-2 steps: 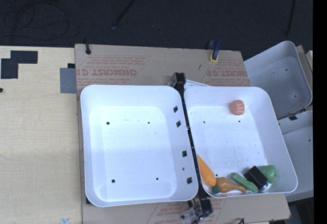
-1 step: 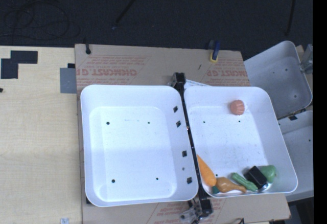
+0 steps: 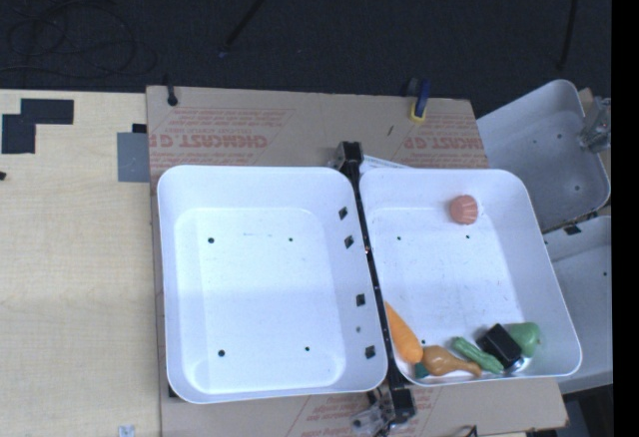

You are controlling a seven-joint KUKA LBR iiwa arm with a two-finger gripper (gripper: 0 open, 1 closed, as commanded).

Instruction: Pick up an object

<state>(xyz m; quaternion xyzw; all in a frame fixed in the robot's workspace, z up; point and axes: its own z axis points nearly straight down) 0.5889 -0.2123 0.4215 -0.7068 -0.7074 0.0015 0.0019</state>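
The worktop [image 3: 70, 265] is being taken up largely by two white bins, and every place below is being given relative to the right bin [image 3: 544, 255]. The left bin [image 3: 260, 191] is lying just beside it, the two rims touching along a black clip strip.

Inside the right bin, near its front edge, a cluster is being formed. An orange toy carrot [image 3: 402, 333] is lying against the left wall. A tan-orange piece [image 3: 444, 361], a long green pod-like toy [image 3: 475, 355], a black block [image 3: 499, 345] and a rounded green toy [image 3: 525, 334] are being crowded together towards the front right corner, touching or overlapping. Well apart from them, near the back wall, a small pink ball [image 3: 462, 210] is sitting alone.

Whether the claw is apart or together cannot be told here.

The pick is probably being served best by the pink ball, since clear floor is being left all round it. A centred, straight descent is being called for, as a ball is likely to roll away if touched off-centre. The cluster is being judged riskier, with walls and neighbours blocking finger room.
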